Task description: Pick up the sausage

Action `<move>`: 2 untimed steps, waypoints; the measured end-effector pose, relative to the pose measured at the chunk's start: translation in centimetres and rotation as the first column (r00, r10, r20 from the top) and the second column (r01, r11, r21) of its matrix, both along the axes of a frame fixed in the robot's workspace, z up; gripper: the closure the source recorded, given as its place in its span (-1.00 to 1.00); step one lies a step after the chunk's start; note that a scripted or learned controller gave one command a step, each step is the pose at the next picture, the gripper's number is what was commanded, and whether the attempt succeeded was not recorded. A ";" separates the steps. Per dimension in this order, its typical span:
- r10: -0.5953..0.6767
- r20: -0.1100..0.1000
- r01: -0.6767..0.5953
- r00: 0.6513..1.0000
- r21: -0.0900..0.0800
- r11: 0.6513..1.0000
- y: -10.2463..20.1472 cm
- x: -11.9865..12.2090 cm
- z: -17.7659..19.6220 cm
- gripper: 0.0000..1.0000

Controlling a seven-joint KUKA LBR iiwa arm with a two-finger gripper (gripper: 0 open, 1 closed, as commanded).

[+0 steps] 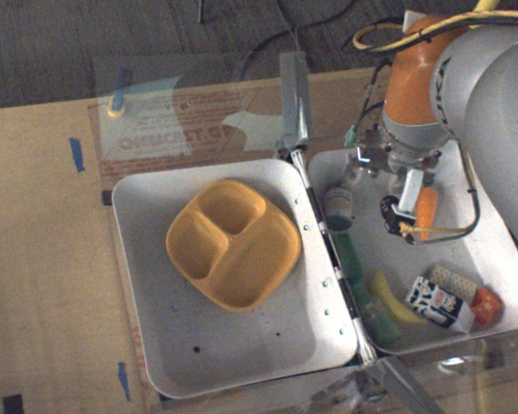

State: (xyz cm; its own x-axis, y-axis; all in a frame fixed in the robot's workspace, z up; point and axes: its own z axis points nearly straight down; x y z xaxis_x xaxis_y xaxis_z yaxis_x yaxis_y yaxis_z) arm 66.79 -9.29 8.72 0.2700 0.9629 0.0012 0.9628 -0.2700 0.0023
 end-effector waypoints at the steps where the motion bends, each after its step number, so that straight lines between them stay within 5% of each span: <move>1: 0.005 0.003 -0.005 1.000 0.000 1.000 -2.0 -4.9 0.1 -1.00; 2: 0.000 0.009 0.000 1.000 -0.001 1.000 -2.2 -4.8 1.3 1.00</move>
